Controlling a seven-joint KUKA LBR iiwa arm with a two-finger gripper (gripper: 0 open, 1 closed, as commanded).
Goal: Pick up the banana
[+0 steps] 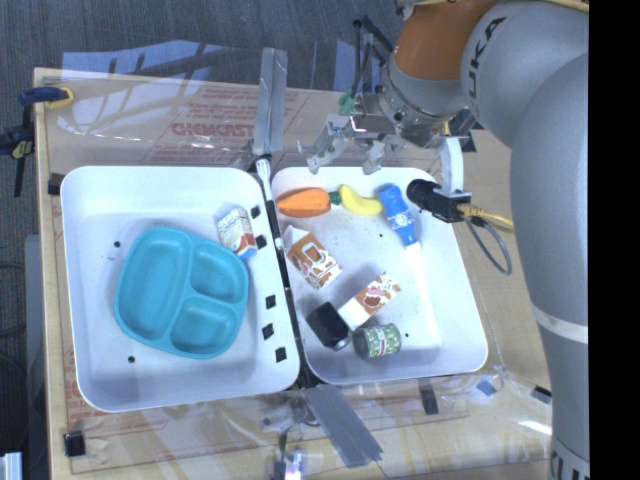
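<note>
On the bench, the left bin (80,268) holds a blue divided plate (182,291); at the right bin's (460,298) far edge, a banana (359,201) lies between a carrot (303,203) and a blue bottle (399,214); above it the claw (350,151) hangs open, gripping nothing.

A pale wooden counter (120,103) fills most of the frame, its top covered by a clear plastic sheet with faint red lettering near the upper middle. Dark grey carpeted floor (150,13) runs across the top and down the left edge. A blue and yellow clamp (35,96) grips the counter's upper left corner. Strips of grey tape (340,423) lie at the lower middle. Light is even and soft.
</note>
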